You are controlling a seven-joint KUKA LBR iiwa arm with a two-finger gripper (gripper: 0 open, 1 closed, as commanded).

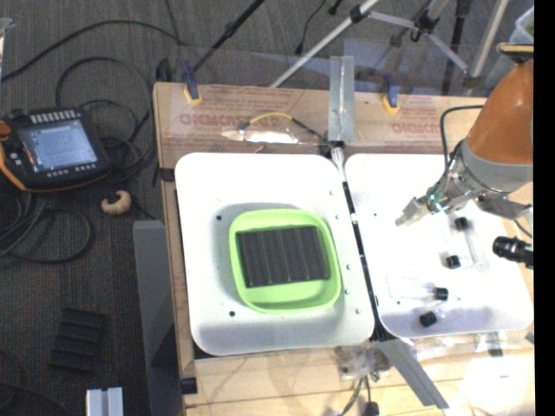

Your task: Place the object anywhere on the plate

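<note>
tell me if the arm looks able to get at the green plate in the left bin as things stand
Probably yes. The green plate lies open in the left bin with nothing above it, and the arm hangs over the right bin, so only the low divider between the bins lies on the way.

You're looking at the arm (507,141): a rounded orange band up top, a grey wrist collar under it. Your end effector (414,211) tapers down pale and slim, with a small teal-green glint at its base. A thin dark cable loops beside the wrist.
</note>
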